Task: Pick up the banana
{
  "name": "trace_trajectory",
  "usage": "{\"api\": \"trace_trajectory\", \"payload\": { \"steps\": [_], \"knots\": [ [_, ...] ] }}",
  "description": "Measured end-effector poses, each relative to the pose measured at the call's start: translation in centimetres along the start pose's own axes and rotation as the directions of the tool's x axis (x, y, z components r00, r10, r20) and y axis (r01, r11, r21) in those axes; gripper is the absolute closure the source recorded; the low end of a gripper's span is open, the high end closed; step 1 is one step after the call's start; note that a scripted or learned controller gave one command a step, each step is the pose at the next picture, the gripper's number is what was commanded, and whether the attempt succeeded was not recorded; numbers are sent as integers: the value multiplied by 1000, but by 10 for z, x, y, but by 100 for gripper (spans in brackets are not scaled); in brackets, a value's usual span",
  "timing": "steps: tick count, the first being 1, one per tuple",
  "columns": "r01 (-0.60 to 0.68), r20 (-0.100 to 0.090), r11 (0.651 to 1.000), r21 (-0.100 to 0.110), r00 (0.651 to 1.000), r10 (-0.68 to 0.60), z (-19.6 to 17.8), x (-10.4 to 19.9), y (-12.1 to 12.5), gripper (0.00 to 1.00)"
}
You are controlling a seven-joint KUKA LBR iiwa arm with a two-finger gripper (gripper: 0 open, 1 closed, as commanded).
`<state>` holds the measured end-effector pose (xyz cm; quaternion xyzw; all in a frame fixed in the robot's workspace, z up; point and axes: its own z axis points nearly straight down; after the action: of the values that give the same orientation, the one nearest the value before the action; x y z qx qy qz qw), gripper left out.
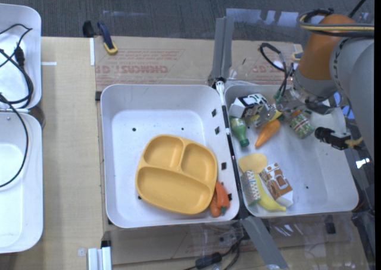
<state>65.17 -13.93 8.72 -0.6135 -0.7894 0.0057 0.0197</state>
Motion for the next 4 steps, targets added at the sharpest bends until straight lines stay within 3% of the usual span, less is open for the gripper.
{"api": "trace_trajectory", "payload": {
  "steps": [1,2,3,4],
  "knots": [
    [-321,14,946,-38,947,322,-6,-55,-7,0],
    [-512,-10,859,-15,859,511,-4,-65,-10,0],
    [-565,-9,825,-13,825,565,-3,-63,-10,0],
    [-517,-4,856,-19,856,517,-3,-63,-10,0]
  ]
}}
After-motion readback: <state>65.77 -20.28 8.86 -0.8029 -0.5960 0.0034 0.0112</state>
